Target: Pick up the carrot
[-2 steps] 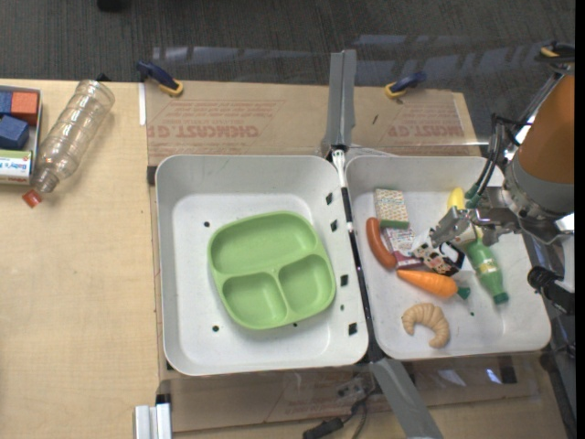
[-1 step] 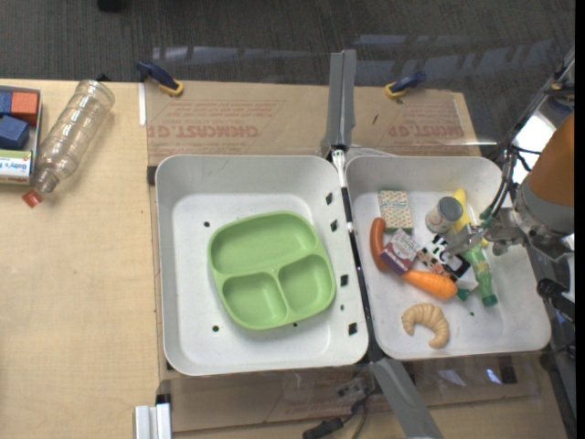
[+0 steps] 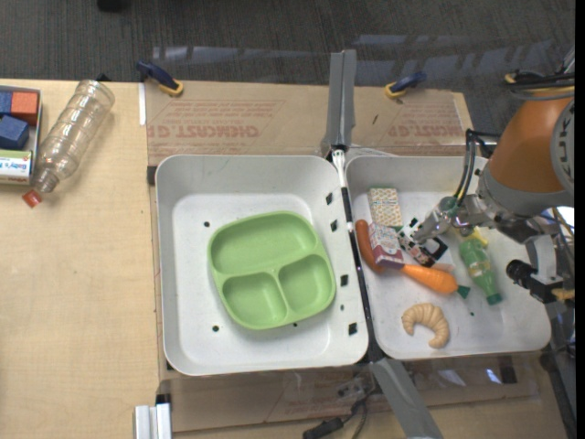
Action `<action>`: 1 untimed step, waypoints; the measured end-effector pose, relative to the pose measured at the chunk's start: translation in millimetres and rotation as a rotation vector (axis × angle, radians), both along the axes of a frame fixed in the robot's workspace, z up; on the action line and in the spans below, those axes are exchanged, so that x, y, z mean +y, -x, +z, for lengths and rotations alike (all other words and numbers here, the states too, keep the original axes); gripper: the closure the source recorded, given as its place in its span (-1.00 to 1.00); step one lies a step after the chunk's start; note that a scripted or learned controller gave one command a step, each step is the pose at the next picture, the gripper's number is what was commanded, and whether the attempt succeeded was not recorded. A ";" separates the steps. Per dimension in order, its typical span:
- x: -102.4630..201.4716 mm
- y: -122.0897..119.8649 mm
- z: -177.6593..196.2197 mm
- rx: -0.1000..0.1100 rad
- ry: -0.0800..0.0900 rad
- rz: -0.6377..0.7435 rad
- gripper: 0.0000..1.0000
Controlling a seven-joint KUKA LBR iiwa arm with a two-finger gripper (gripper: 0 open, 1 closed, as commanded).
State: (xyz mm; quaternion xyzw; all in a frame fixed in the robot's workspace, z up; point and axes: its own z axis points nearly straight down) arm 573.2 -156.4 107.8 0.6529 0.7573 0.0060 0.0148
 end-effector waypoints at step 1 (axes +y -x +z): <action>-33.2 -74.5 0.2 0.009 -0.012 0.031 -1.00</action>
